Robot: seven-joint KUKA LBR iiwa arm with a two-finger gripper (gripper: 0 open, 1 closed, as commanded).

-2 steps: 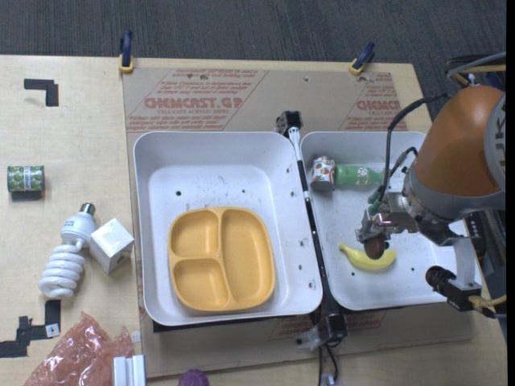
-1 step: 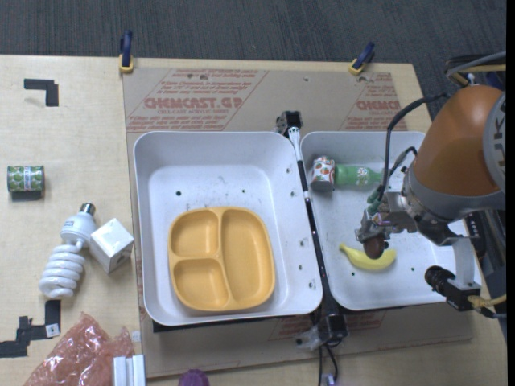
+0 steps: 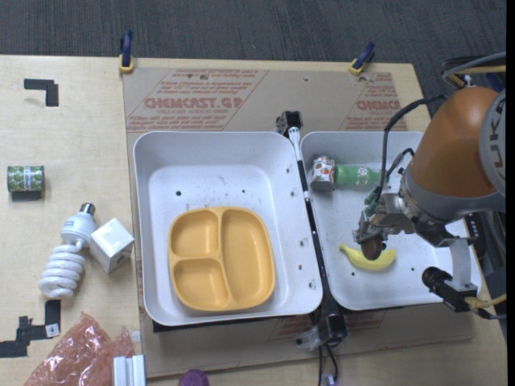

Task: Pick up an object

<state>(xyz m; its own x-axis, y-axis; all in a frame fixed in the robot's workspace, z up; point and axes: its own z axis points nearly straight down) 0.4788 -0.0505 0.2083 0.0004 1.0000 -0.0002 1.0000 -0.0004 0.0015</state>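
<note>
Banana [image 3: 368, 259] lies in R bin [image 3: 338, 284], front area. Gripper [image 3: 371, 244] directly above it, touching; finger state can't be determined. Yellow tray [image 3: 221, 258] in L bin [image 3: 153, 215].

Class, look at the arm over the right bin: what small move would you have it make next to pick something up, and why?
Probably shut the fingers and lift slightly to test the grasp. The gripper sits right on the banana in the right bin; whether it already holds it is unclear from this angle.

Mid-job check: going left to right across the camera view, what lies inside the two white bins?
Yellow three-compartment plastic plate in the left bin → small red-and-white can → green plastic bottle lying on its side → yellow banana under the gripper.
</note>
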